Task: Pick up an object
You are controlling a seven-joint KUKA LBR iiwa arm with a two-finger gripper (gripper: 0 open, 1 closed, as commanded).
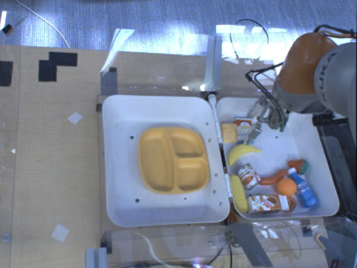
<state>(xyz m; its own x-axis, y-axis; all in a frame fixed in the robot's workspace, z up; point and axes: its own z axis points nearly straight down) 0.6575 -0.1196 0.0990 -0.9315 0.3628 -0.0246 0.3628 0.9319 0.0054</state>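
Gripper low over the far part of the right bin, toys crowded along that bin's near and left sides.

Nearest me in the right bin (326, 197) I see a juice carton (270, 204) lying flat, with a corn cob (239, 193) just left of it and a blue bottle (304, 188) to its right. An orange (286, 187) touches the bottle, a red sausage-like piece (274, 177) lies behind it, and a small can (249, 176) sits further left. Further back lies a banana (242, 152), then a tan block (228, 133) and a red-and-white packet (244, 128). The gripper (257, 128) hangs right at the packet; I cannot tell how wide its claw stands or whether it has anything. The left bin (122, 149) holds a yellow divided tray (173, 159).
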